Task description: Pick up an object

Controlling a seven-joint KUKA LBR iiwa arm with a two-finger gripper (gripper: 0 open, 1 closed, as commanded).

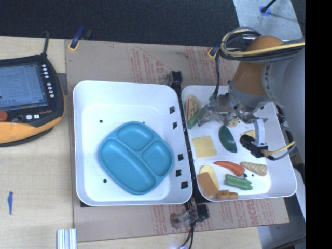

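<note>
My gripper hangs low over the back of the right bin, below the grey arm with its orange band. It is right next to a striped tan bread piece and a green strip at the bin's back left. Nearby lie a dark green oval, a yellow square slice, a red chili, green beans, a yellow wedge and a brown block. I see nothing lifted off the bin floor.
The left bin holds a blue divided plate. A beige ridged piece and a small orange piece lie at the right bin's front. A teach pendant rests on the bench at far left. Black clips line the wall between the bins.
</note>
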